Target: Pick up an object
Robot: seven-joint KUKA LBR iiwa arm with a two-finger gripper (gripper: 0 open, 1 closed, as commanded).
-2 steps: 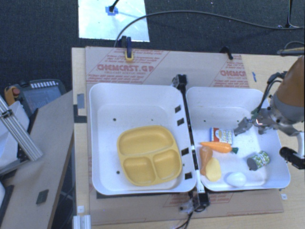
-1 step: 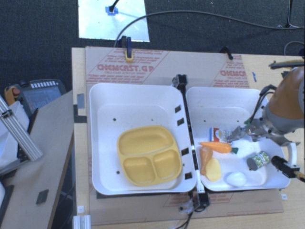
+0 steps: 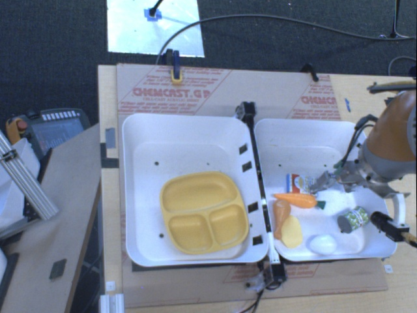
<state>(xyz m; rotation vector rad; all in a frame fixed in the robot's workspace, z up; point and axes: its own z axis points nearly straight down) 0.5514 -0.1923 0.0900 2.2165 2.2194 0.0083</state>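
I see the gripper (image 3: 320, 182) low in the right bin (image 3: 306, 135), just above the carrot (image 3: 296, 200); I cannot tell its grip.

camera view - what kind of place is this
Probably a robotics lab test bench: two shallow white plastic bins clamped on a cardboard sheet, a grey and orange robot arm, and a handheld control pendant.
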